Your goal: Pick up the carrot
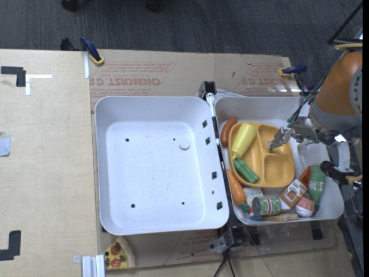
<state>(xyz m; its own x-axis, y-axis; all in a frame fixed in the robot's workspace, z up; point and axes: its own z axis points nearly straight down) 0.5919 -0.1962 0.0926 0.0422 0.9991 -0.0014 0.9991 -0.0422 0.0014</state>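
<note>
A: Anyone spotting the carrot (pixel 235 187)?

B: Yep — it's sitting in the right-hand bin (pixel 331 211), hugging the left wall. Orange, long, tapered, lying flat and running roughly along that wall, slanting a bit toward the bin's near corner.

A: Touching anything?

B: It's lying just beside the yellow divided plate (pixel 279 169) — tucked between the plate's rim and the bin wall. Its lower end is pointing toward the small can (pixel 265 206).

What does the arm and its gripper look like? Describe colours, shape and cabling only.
The arm is bulky and rounded, with a broad orange band above a grey wrist section. Thin dark cables run along its upper side. The gripper is a small, slim metallic grey piece sticking out from the wrist, with dark fittings behind it. No markings are legible.
</note>
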